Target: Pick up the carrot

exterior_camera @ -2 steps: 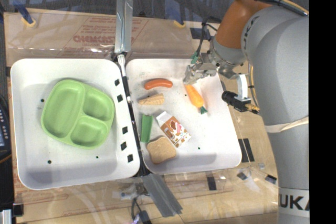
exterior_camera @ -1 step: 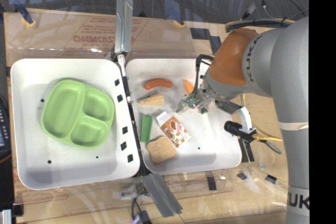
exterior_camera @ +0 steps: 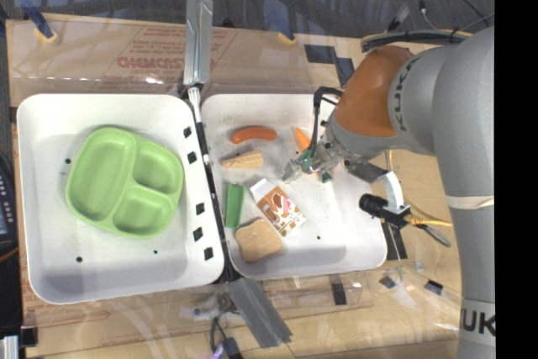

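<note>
**Reaching for the carrot: grasp not yet shown**

Listing the bench for you from the near edge to the far one.

1. Near, right bin (exterior_camera: pixel 370 252): a slice of bread (exterior_camera: pixel 257 240) lies against the near wall, close to the divider between the bins.
2. Just beyond it: a small printed packet (exterior_camera: pixel 278 209) lying flat, and to its left a green stick-shaped item (exterior_camera: pixel 234 204) along the bin's left wall.
3. Left bin (exterior_camera: pixel 50 265): a green compartment plate (exterior_camera: pixel 124 179) sits alone at its middle, well apart from the work.
4. Middle of the right bin: a pale wedge of toy food (exterior_camera: pixel 243 161), perhaps corn or a pastry; you cannot tell which.
5. To its right: the gripper (exterior_camera: pixel 309 164), low over the bin floor, the arm coming in from the right. Its tip is small and dark against clutter, so you cannot tell how wide the pincer stands, nor whether anything sits in it.
6. Farther back: a sausage (exterior_camera: pixel 253 134) lying crosswise, apart from the rest.
7. Far right of the bin: the carrot (exterior_camera: pixel 301 137), an orange sliver just beyond the gripper's tip and partly hidden by it, apparently resting on the bin floor.

Status, as a judgement: you have the approach done, with the tool brought down right beside the target. Left to do: a confirmed closing on the carrot and the lift clear of the bin. Count nothing as picked yet.
</note>
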Available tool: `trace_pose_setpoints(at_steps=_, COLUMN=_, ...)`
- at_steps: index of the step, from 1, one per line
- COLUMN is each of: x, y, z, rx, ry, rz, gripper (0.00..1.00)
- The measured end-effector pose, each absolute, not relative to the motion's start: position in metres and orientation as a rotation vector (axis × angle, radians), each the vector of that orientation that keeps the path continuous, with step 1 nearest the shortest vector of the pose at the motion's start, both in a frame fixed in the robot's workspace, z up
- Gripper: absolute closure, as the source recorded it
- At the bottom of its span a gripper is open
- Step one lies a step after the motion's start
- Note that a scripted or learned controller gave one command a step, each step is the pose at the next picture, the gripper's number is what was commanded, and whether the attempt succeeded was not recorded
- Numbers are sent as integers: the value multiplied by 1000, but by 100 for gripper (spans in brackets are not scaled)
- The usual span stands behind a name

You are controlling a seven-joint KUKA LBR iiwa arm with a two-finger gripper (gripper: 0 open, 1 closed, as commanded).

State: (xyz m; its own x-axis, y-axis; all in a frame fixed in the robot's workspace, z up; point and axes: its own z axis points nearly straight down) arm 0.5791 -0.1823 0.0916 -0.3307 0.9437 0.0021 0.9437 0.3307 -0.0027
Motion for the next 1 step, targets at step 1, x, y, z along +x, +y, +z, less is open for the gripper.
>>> trace_pose_setpoints(at_steps=1, x=634, y=-196, z=93, rx=-2011, ry=-2415, rz=1, gripper=0)
